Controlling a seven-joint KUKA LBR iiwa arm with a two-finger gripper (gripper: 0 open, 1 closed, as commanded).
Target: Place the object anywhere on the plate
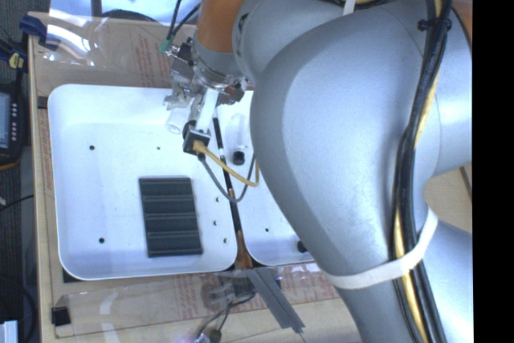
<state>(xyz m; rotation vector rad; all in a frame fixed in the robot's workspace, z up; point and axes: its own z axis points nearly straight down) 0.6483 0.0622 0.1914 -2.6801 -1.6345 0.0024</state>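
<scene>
The plate (170,215) is a dark ribbed rectangle lying flat in the front middle of the left bin (88,173). My gripper (183,118) hangs over that bin's back right corner, well behind the plate and slightly to its right. A small pale piece (177,122) shows at the gripper's tip; I cannot tell whether it is an object or part of the gripper. The bulky grey arm (345,132) hides most of the right bin (269,241).
A yellow cable (229,173) and a black cable loop down from the wrist over the seam between the bins. The left bin's bare white floor lies left of and behind the plate. Tape and clutter lie along the bench's front edge (233,293).
</scene>
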